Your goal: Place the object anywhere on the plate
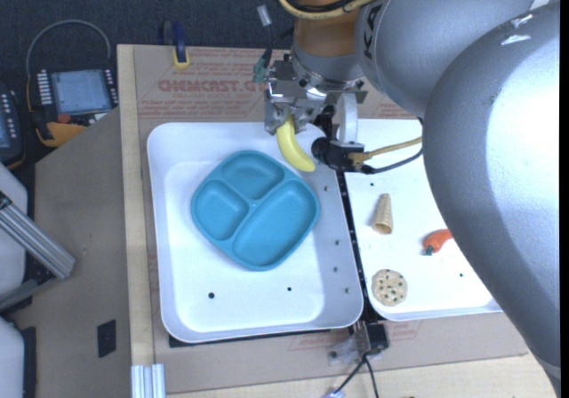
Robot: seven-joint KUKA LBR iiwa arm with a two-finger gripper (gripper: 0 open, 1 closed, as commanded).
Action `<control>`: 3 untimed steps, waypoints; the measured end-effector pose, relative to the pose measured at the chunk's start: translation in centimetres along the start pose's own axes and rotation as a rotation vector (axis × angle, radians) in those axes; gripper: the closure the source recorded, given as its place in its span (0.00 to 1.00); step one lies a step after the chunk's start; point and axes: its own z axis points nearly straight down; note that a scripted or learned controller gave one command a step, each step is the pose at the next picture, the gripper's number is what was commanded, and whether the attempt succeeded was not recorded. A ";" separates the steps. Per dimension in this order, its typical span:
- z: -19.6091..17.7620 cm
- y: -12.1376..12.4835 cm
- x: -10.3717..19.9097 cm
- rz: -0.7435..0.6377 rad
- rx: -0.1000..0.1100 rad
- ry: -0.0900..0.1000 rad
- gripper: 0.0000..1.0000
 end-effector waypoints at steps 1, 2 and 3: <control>-1.3 0.6 4.9 0.000 -0.001 0.001 1.00; 0.6 1.1 5.2 0.005 0.005 -0.002 1.00; 0.5 1.1 5.2 0.005 0.004 -0.002 0.00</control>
